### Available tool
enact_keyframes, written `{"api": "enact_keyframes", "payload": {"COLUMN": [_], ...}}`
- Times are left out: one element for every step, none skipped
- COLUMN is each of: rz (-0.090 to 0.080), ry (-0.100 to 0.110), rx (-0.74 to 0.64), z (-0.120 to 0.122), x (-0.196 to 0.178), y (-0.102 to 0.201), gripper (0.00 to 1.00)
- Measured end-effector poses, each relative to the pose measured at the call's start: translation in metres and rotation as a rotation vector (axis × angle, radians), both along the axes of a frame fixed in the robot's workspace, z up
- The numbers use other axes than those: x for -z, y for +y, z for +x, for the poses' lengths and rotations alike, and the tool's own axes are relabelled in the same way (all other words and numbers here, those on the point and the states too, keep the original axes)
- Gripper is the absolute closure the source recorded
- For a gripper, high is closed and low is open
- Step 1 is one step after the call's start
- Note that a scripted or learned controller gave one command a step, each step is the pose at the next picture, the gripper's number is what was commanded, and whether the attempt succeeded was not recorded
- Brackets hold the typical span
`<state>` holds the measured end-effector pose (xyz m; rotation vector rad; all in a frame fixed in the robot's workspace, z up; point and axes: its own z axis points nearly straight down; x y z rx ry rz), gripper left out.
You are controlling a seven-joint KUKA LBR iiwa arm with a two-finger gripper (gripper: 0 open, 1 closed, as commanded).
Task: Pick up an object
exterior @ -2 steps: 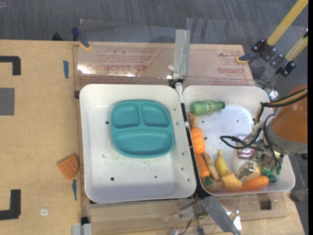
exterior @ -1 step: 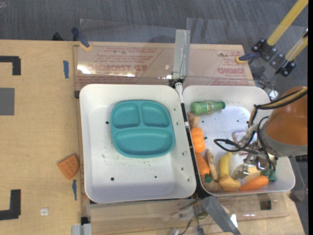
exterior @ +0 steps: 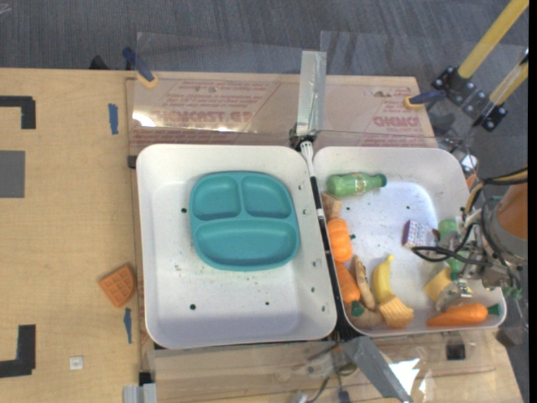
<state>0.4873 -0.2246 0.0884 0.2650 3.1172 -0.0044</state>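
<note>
The gripper (exterior: 460,285) is low in the near right corner of the right-hand shallow white bin (exterior: 394,162), directly above a small pale yellow wedge-shaped toy (exterior: 437,285) and just far of a long orange plastic carrot (exterior: 457,315). Whether it has closed on anything cannot be told, since cables and metal parts crowd the spot. The step in hand looks like the descent onto a target; next it would need to close on one item and lift straight up without dragging its neighbours. The arm enters from the right edge, wrist pointing down into the bin.

To the left lie a yellow plastic banana (exterior: 383,277), a green plastic bottle (exterior: 356,183) at the far side, and a small purple packet (exterior: 417,232). The left-hand white bin (exterior: 159,250) holds a teal divided plate (exterior: 244,220).
</note>
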Motion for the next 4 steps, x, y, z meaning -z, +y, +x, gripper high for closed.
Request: {"api": "enact_keyframes", "payload": {"rz": [0.0,0.0,-0.001,-0.004], "ry": [0.001,0.0,-0.001,-0.013], "rx": [-0.024,-0.081,-0.158,-0.158], "z": [-0.004,-0.003,0.035,0.038], "x": [0.0,0.0,-0.001,-0.014], "y": [0.002,0.002,0.039,0.039], "gripper": [0.0,0.0,0.0,1.0]}}
